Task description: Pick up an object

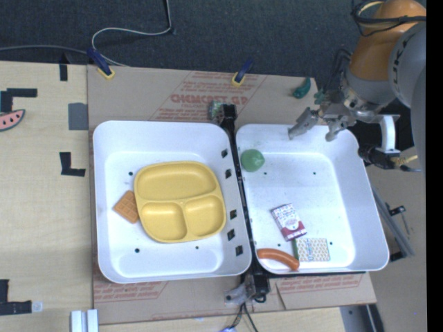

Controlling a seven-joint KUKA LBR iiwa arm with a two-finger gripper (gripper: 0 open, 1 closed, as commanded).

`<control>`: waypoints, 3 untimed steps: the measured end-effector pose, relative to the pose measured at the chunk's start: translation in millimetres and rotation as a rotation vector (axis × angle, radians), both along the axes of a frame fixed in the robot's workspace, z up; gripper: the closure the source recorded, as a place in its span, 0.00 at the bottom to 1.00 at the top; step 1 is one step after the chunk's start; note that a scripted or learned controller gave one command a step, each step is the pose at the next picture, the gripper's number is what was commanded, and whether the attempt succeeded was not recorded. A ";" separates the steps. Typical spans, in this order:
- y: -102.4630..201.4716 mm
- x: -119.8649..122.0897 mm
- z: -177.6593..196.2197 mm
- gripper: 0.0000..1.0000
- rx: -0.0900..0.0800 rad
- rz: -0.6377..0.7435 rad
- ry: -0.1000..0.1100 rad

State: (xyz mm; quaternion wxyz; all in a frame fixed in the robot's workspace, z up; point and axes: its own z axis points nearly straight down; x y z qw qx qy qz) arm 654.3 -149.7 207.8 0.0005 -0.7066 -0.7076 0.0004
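Arm: the grey arm with its orange band (387, 16) is seen at the upper right, reaching in over the far rim of the right bin.
Hand: the hand (317, 130) is held above the far edge of the right bin (370, 206); its two fingers are spread apart, and nothing is seen between them.
Green ball: a green ball (252, 160) is found in the far left corner of the right bin, just beside the wall shared with the left bin, apart from the hand.
Packet: a small red-and-white packet (288, 220) is laid flat near the middle of the right bin's near half.
Patterned card: a speckled square card (313, 250) is placed near the packet, close to the near rim.
Orange piece: a curved orange piece (277, 257) is laid along the near rim, just beside the card.
Left bin: the left bin (111, 144) carries a yellow divided plate (180, 200); a tan waffle-like piece (127, 206) is touching the plate's left edge.
Tabletop: both bins are borne on cardboard (173, 95) on the tabletop.
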 end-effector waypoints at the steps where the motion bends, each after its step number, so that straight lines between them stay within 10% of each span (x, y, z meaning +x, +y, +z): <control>1: 0.3 -69.0 -119.1 0.00 0.001 -0.001 0.000; 3: 36.0 -168.8 -121.4 0.00 -0.003 -0.001 -0.008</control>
